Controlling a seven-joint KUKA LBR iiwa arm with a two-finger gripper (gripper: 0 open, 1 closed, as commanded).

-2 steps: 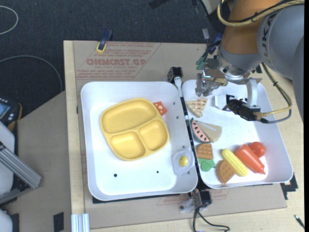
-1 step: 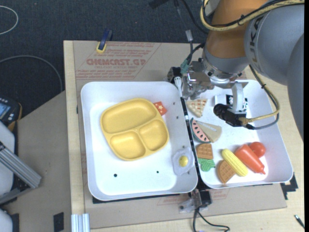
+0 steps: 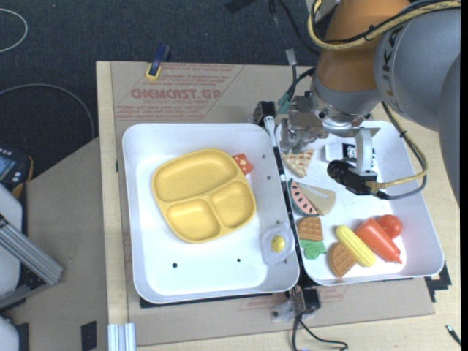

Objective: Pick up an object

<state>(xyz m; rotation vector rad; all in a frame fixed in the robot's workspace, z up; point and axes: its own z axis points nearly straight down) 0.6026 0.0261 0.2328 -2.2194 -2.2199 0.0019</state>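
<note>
Your arm comes in from the upper right of the frame and bends down over the right bin. Its tool hangs at that bin's upper left corner, right above a waffle piece. You cannot tell its state. A toy corn lies near the bin's lower edge, beside a toy carrot. A yellow plate sits in the left bin.

Two white bins are sitting side by side: the left bin and the right bin. One yellow divided plate is lying in the left bin, along with one fried egg and one small orange piece. The right bin is holding two waffles, one corn cob, one watermelon slice, one red pepper, one pale wedge, one green piece and one lattice pastry.
</note>
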